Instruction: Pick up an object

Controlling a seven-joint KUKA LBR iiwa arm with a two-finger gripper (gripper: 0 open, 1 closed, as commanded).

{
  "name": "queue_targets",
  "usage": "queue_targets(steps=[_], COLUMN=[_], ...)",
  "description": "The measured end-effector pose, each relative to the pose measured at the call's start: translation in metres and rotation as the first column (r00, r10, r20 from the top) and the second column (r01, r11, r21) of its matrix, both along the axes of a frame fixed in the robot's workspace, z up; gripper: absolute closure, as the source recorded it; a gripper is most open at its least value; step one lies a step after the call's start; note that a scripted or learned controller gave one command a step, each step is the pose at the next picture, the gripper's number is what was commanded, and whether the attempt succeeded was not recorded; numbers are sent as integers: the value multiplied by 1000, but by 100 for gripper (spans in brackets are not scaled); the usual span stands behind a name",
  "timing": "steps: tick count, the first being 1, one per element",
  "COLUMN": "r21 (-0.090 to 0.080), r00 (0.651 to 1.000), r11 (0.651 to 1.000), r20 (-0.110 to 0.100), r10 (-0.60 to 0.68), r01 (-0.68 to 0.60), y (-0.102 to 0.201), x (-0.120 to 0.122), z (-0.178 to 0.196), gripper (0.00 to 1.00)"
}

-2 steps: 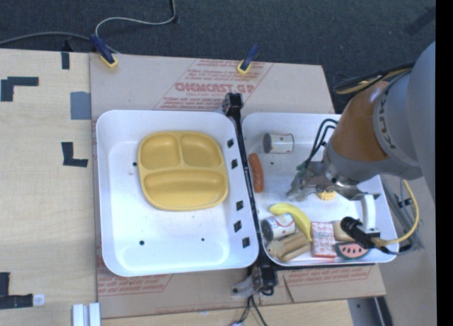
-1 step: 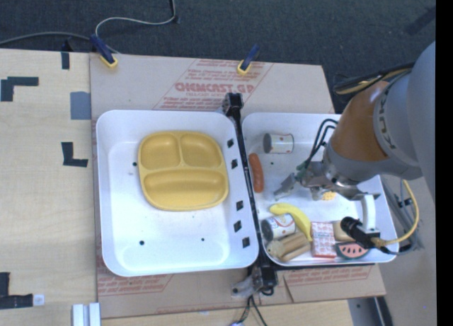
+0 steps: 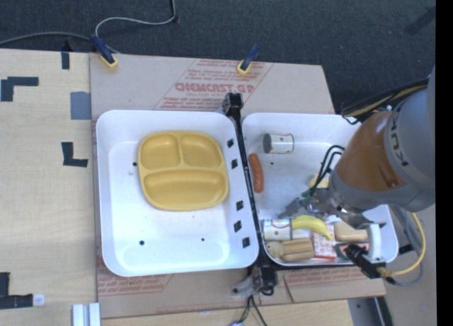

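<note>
Camera view: looking down on two white bins side by side on a cardboard-covered bench.
Left bin [image 3: 117, 247]: holding a yellow divided plate [image 3: 182, 170], flat, toward the far side of the bin floor.
Right bin [image 3: 311, 125]: carrying all the small pieces, most of them crowded along the near wall.
Arm [image 3: 382, 158]: reaching in from the right, orange band [image 3: 364, 155] low over the right bin's middle.
Gripper [image 3: 309, 203]: down low, just above and touching-close to the banana [image 3: 313, 224]; dark fingertip parts poking out left of the wrist.
Fingers: cannot tell whether spread or pressed together, since the wrist covers most of them; nothing visibly pinched.
Banana: lying on its side near the front wall, across a white carton [image 3: 277, 230], beside a tan bread-like piece [image 3: 350, 233].
Hot dog bun [image 3: 296, 249]: just in front of the banana, against the near wall.
Sausage [image 3: 257, 172]: alone by the divider, well apart from the gripper.
Small can [image 3: 279, 143]: on its side near the far wall, also apart.
Step in hand: approach to a grasp, judged from the low wrist over the front cluster; lift not yet made.
Next move: calls for closing squarely on one piece, likely the banana, then rising straight up.
Watch out: crowded pile, so a neighbour could get nudged or the curved fruit could slip free.
</note>
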State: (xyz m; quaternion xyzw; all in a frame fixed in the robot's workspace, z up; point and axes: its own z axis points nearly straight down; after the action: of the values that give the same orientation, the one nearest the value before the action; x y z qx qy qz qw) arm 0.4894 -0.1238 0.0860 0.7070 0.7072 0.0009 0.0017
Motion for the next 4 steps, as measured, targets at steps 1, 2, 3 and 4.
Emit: queue_targets(steps=[1, 2, 3, 4], r21=[-2, 2, 2, 1], r00=[1000, 1000, 1000, 1000], r11=[1000, 1000, 1000, 1000], r20=[1, -4, -6, -6], r10=[-1, 1, 2, 2], r01=[1, -1, -2, -2], y=[-1, 58, 120, 161], x=[0, -6, 42, 82], z=[10, 98, 98, 98], gripper=[100, 100, 100, 100])
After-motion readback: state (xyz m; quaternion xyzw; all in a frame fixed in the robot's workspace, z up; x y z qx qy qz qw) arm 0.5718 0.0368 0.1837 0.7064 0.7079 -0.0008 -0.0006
